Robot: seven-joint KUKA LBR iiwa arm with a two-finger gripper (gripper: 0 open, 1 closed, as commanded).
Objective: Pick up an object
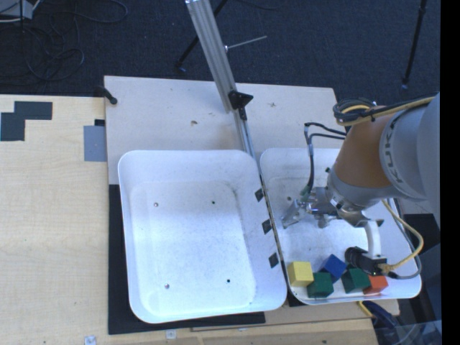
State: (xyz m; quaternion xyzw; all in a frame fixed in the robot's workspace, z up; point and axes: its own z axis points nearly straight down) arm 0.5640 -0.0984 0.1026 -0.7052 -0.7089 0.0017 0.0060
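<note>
Claw (302, 213) hung low in the right bin (287, 165), up by its left wall; I could not tell its state, and I saw nothing held. Blocks clustered at the bin's near edge, yellow block (301, 272) nearest; I judged the reach ran toward the camera, slightly rightward.

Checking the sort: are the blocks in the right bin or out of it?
In. The yellow block, blue block, green blocks and orange block lie inside the right bin, near its front rim.
</note>
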